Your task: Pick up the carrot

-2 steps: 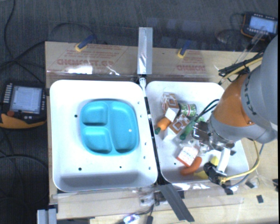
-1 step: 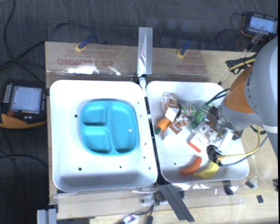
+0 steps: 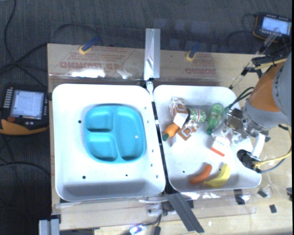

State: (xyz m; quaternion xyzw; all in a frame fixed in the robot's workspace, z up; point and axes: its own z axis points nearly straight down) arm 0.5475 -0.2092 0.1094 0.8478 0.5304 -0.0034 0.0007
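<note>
The carrot (image 3: 201,174) lay in the right bin (image 3: 186,156), near that bin's front wall, touching or just beside a yellow banana (image 3: 219,176) on its right. Nothing gripped it; it rested on the bin floor, so the pick had not yet been made.

Farther back in the same bin sat a cluster of other things: a small orange piece (image 3: 171,129) by the left wall, brown-and-white cartons (image 3: 180,112) just beside it, a can (image 3: 198,115) on its side, and a green bottle (image 3: 215,115). A small white item with a red strip (image 3: 218,145) lay between that cluster and the carrot.

The tool (image 3: 233,128) was at the bin's right side, near the green bottle and well apart from the carrot. Whether it was spread or closed could not be told, and nothing was visibly held in it.

The left bin (image 3: 63,131) held a blue divided tray (image 3: 114,133). Judging by this, reaching, grasping and lifting all remained to be done.
</note>
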